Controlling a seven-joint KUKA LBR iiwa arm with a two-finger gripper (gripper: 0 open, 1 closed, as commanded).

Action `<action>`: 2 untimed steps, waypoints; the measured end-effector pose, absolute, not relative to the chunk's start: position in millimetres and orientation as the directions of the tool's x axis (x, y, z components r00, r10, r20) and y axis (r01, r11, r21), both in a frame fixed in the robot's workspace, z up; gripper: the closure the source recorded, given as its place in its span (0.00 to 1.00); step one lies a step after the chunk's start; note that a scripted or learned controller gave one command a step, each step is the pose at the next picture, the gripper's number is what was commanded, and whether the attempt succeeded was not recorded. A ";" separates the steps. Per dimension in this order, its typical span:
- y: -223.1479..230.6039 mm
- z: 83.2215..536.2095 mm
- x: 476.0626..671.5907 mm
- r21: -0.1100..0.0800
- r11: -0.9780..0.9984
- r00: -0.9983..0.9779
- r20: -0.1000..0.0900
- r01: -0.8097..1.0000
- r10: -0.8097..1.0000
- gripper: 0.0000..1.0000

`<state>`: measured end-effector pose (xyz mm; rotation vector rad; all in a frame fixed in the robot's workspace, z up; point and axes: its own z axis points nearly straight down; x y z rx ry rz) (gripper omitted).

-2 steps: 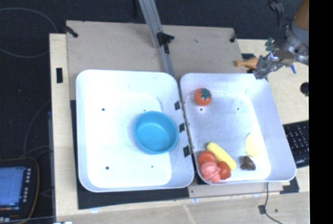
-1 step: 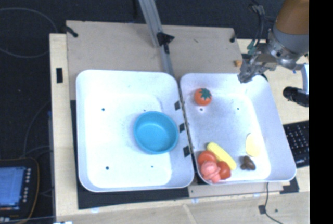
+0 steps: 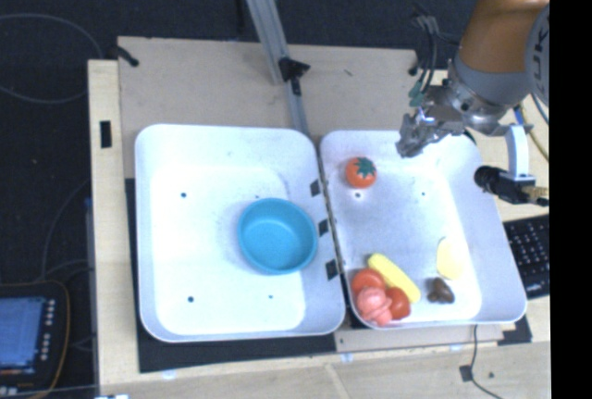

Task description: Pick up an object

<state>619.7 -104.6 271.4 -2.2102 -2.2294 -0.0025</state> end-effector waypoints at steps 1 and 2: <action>-57.9 257.2 602.0 -0.003 0.007 -0.007 0.001 1.000 1.000 1.00; -10.9 253.8 589.0 -0.004 0.008 -0.008 0.002 1.000 1.000 1.00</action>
